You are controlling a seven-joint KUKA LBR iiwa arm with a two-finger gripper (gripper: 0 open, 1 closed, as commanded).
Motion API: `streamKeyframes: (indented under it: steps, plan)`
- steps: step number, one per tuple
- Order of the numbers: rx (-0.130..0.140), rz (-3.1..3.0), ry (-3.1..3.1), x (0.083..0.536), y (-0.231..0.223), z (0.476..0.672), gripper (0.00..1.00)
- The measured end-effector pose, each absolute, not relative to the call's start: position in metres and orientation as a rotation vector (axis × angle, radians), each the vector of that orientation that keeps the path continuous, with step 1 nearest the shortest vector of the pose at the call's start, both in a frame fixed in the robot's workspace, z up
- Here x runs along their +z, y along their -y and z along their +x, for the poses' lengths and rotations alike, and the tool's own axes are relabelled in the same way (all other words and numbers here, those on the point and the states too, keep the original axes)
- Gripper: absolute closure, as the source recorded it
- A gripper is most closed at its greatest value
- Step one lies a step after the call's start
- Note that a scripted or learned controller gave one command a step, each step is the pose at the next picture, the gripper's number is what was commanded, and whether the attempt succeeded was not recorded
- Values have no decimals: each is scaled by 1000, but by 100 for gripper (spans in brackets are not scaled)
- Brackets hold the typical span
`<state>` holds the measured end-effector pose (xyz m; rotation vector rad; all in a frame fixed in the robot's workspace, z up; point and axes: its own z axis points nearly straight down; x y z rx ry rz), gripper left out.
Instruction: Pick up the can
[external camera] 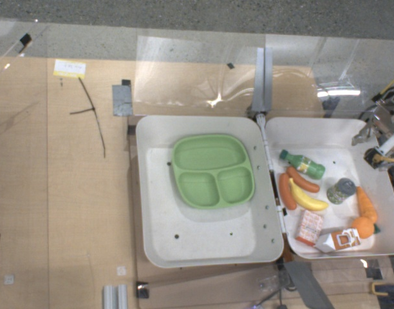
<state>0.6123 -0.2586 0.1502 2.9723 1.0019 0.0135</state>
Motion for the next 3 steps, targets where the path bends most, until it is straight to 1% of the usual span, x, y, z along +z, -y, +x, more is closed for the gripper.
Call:
streamKeyframes:
  steps: [1,2,3]
  plan:
    - [2,2988,-967,91,210,622,0]
    - [5,3104,-470,171,260,560,0]
    - [2,3111,-433,106,241,612,0]
